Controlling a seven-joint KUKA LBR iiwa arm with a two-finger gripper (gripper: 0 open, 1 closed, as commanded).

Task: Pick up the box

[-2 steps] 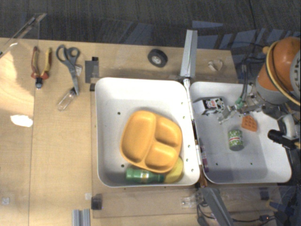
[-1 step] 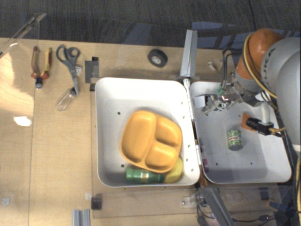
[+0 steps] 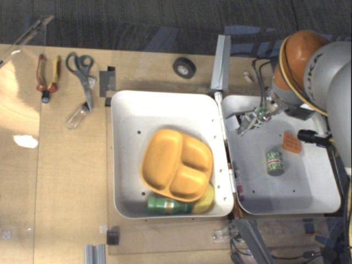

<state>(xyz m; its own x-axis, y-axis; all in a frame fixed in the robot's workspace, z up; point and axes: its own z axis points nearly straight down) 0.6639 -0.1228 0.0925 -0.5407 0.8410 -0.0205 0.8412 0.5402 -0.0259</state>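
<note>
Orange box (image 3: 291, 143) lies aslant in the right bin (image 3: 286, 207); fingers (image 3: 242, 128) spread apart, empty.

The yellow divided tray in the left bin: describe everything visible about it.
The yellow tray looks like smooth molded plastic with rounded corners and three compartments, nothing in them. It lies open side up, turned askew, in the left bin. Its lower edge overlaps a green can lying on its side and a yellow-green object.

The arm (image 3: 330, 70) is bulky, rounded and pale grey. A glossy orange band (image 3: 297, 59) rings it. Its claw (image 3: 248, 121) is slim, metallic, with green touches.
</note>
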